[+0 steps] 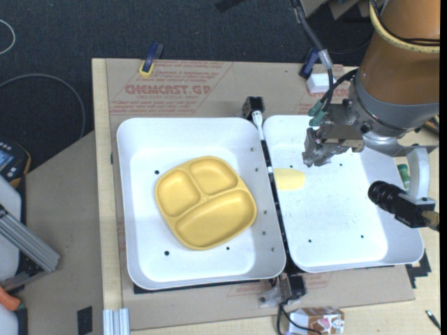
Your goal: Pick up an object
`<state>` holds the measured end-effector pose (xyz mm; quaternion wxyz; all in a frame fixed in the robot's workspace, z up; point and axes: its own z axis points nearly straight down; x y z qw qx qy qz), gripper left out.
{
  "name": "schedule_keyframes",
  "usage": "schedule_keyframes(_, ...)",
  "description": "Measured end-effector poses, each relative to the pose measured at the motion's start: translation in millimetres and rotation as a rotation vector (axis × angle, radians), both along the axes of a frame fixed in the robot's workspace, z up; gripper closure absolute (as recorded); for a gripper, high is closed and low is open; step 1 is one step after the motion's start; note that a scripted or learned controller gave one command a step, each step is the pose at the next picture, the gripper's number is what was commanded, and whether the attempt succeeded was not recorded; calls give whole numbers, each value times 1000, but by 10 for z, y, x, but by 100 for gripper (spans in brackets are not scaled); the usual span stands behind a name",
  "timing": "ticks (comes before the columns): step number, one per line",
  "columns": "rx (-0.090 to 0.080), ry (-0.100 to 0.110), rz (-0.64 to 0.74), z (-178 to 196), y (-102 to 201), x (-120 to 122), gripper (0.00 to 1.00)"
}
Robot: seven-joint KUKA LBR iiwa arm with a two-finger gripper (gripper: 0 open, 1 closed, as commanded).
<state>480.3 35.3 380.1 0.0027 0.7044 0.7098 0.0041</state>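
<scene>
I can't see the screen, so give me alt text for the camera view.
A grey arm's two-finger gripper hovers in the right white bin above a small pale yellow block. The left white bin holds a yellow three-compartment plastic tray.

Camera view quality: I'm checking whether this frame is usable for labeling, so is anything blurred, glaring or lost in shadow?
Camera view: the yellow divided tray is sharp and evenly lit; the white bins are bright, with little surface detail; the gripper is dark and slightly soft, its fingers hard to read; the small pale yellow object has fuzzy edges.
</scene>
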Motion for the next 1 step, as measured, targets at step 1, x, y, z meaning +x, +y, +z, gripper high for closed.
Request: schedule_keyframes(1,0,3,-2,507,408,-5,100)
